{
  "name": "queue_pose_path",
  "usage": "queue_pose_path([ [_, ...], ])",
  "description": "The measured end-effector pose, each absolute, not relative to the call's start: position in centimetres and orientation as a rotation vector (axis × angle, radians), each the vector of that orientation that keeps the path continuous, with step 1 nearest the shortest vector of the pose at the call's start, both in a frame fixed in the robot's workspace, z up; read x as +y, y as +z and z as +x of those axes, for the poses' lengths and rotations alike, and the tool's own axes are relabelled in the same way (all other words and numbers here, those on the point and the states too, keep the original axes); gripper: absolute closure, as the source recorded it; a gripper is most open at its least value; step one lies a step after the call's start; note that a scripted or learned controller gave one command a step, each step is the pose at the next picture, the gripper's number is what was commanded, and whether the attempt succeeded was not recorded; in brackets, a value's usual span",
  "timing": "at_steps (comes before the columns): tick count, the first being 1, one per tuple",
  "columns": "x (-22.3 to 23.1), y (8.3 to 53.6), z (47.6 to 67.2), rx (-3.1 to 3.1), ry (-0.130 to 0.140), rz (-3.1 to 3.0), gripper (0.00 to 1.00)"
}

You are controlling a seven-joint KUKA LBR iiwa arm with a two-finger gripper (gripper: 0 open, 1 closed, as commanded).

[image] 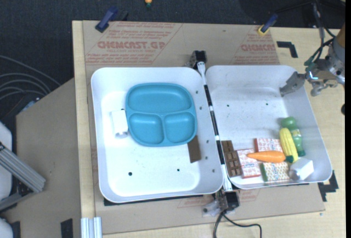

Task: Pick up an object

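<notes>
Camera view: gripper (299, 82) seemingly half cropped

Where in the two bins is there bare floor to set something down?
Right bin: the far half is bare, up from the corn and carrot; its near end is crowded. Left bin: a bare strip lies nearer than the blue tray, ending at the brown block.
</notes>
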State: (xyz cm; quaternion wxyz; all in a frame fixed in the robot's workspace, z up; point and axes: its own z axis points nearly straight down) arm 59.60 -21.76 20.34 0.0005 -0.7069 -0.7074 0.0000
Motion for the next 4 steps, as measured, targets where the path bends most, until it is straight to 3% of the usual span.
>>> queue_pose_path([
  [1,-22.4,16.6,53.6,-2.22,0.002,-2.22,0.0],
  [2,-22.0,8.6,48.1,-2.221,-0.009,-2.212,0.0],
  [3,-22.4,9.9,48.3,-2.229,-0.011,-2.226,1.0],
  [4,-15.9,17.9,48.0,-2.225,-0.004,-2.22,1.0],
])
